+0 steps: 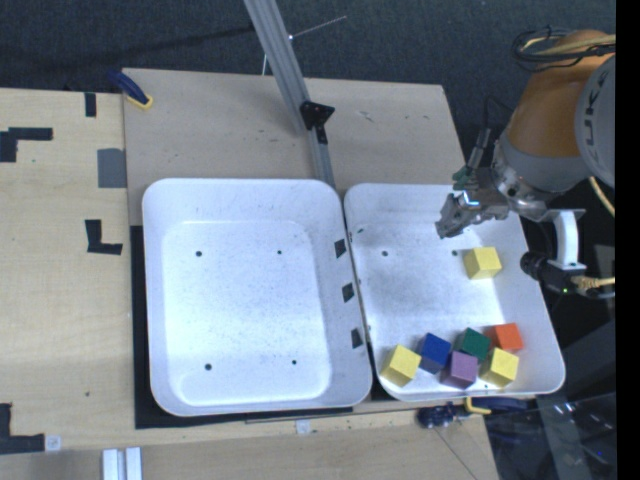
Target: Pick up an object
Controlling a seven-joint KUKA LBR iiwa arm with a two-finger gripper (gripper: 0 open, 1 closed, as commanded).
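seven cubes (482, 262) in right bin (400, 268) (six clustered), arm (550, 118) above

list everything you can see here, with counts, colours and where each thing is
bins: 2, white, side by side on the bench
yellow cubes: 3, one alone in the right bin's upper part, two in the row along its near edge
blue cube: 1, near-edge row, right bin
purple cube: 1, near-edge row
green cube: 1, behind the purple cube
orange cube: 1, right end of the row
pole: 1, grey, slanting above the bins
arm: 1, grey and orange, at the right
hand: 1, over the right bin, above the lone yellow cube
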